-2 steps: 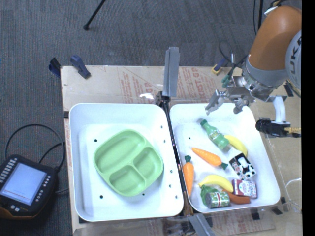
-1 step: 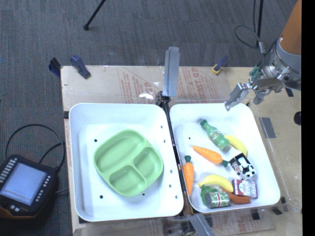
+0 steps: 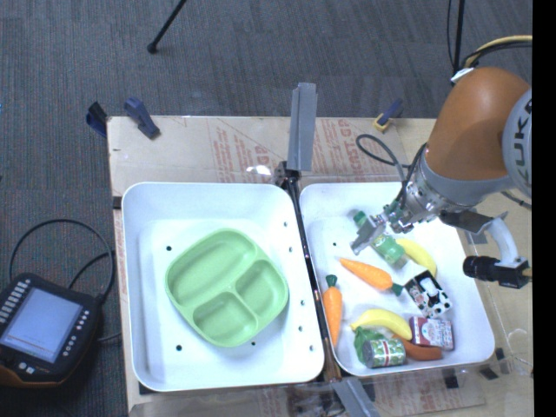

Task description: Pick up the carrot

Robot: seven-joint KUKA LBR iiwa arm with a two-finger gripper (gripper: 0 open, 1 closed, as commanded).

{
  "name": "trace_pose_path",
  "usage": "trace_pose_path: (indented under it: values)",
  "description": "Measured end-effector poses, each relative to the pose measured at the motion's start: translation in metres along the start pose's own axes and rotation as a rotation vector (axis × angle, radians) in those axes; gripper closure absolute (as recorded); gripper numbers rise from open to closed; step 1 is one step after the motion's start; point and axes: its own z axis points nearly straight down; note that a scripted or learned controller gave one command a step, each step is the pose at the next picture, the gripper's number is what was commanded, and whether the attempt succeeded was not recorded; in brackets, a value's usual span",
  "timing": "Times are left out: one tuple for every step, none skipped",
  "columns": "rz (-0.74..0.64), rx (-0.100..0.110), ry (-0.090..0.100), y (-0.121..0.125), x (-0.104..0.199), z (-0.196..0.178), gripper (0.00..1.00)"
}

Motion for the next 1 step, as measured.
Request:
trace_pose_path:
  values:
    - [-0.125, -0.002, -0.001, 0.0708, 0.0288, -0.0613, 0.0]
